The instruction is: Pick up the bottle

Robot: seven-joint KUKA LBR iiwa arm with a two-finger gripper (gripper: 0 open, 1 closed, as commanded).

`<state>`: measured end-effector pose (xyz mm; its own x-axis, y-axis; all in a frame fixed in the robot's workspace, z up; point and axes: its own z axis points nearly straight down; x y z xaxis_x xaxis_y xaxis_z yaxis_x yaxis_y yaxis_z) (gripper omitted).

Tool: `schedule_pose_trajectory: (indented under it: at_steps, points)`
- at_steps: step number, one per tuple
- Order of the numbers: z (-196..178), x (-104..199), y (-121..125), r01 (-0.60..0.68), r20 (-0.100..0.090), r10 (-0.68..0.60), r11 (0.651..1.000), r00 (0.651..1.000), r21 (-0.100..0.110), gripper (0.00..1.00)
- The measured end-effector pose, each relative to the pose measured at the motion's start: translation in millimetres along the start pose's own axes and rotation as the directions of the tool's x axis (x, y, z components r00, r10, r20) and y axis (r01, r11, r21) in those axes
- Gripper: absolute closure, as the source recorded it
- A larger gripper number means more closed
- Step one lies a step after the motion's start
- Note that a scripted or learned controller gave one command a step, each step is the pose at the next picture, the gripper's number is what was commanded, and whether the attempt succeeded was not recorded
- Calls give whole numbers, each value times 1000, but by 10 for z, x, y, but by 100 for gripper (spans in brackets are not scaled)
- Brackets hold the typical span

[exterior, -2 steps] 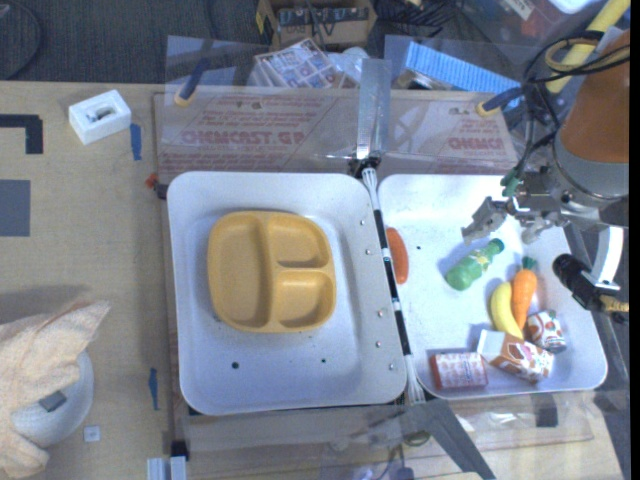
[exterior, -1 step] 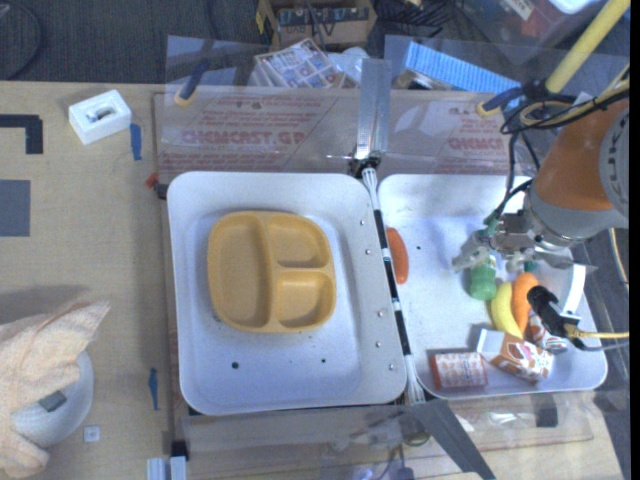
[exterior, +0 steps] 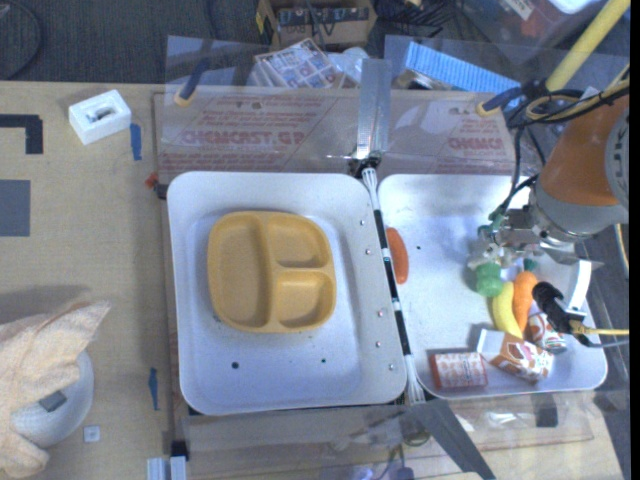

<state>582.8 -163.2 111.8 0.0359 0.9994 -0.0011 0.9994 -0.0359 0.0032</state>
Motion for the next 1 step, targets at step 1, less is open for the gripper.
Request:
schedule_pose_trajectory:
  at_steps: [1]
  points:
    - [-1401,-4,410,-293,1,293,956,956,2,100]
